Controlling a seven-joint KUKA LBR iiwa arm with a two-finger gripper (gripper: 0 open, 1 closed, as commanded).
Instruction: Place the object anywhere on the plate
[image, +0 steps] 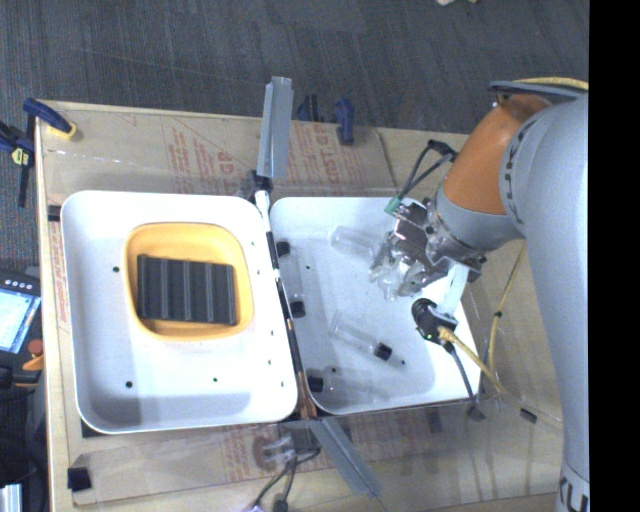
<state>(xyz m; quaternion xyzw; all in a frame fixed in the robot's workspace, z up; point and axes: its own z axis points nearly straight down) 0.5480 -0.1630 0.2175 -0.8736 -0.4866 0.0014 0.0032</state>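
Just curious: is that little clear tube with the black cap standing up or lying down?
Lying down: the clear tube rests flat on the right bin's floor.

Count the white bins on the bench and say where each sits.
2. The left bin holds the yellow plate. The right bin sits against it, under the gripper.

Cut off at the right edge: the grey arm (560, 300). Too transparent to make out clearly: the object (360, 338) in the right bin (330, 390), and another clear item (352, 240) near the gripper (392, 268). Cropped at left: a small screen (14, 318) beside the worktop (150, 140).
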